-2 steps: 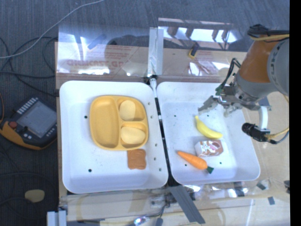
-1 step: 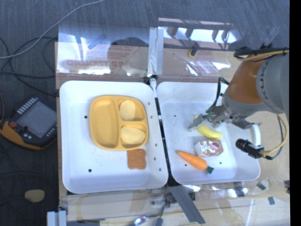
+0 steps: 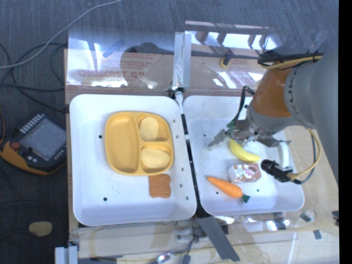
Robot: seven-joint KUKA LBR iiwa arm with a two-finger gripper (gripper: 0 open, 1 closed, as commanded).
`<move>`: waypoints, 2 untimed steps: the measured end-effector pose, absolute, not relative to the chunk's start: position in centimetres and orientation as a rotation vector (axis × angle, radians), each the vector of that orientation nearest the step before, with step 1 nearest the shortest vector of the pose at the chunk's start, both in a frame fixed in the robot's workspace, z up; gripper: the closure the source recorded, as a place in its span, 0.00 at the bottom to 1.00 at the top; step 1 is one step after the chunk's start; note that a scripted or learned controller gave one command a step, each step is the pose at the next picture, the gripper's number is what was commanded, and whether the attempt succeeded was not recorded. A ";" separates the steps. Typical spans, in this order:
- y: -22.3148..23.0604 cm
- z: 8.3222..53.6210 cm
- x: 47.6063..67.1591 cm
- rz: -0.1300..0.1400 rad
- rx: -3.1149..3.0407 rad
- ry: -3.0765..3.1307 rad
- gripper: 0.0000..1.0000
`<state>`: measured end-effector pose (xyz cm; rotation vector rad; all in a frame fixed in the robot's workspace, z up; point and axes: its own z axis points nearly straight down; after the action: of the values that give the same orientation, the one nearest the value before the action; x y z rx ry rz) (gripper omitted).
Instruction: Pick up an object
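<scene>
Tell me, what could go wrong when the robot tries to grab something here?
The hand hangs right over the banana, so it might just push the banana sideways instead of catching it. The banana, the small packet and the carrot lie close together in the right bin, so a grab could bump a neighbour or catch two things at once.

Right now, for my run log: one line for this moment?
gripper over right bin | beside banana | carrot, packet untouched | nothing visibly held

Glossy plastic tray [image 3: 122,142], smooth white bins [image 3: 88,202]
</scene>
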<state>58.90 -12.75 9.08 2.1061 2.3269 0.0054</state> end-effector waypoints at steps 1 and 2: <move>-9.1 18.3 58.3 -0.001 2.127 2.313 0.00; -10.4 13.5 55.5 0.000 1.747 2.613 0.00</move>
<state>55.47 -10.42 13.53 1.7474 2.6126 -0.0001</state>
